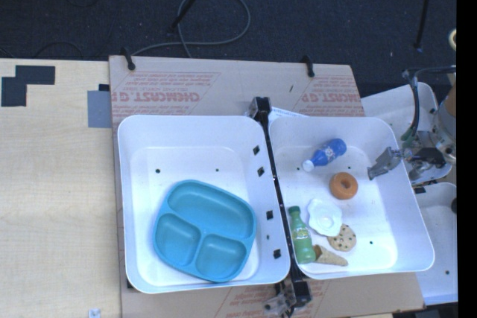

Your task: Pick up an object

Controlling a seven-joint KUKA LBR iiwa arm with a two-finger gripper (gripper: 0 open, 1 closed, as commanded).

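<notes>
The right bin [373,253] holds several small items. A blue bottle with a white cap [326,153] lies near its back. A brown donut [343,185] sits in the middle. In front of it are a white fried egg toy [325,217], a cookie [343,238], a tan wedge [331,257] and a green bottle [301,234] along the left wall. My gripper [399,162] hangs at the bin's right rim, to the right of the donut and apart from it. I see nothing held in it.
The left bin [141,160] carries a blue divided tray [204,229]. A black divider [270,182] runs between the bins. Cardboard [223,89] lies under both bins. The arm [443,130] and white covers stand at the right edge.
</notes>
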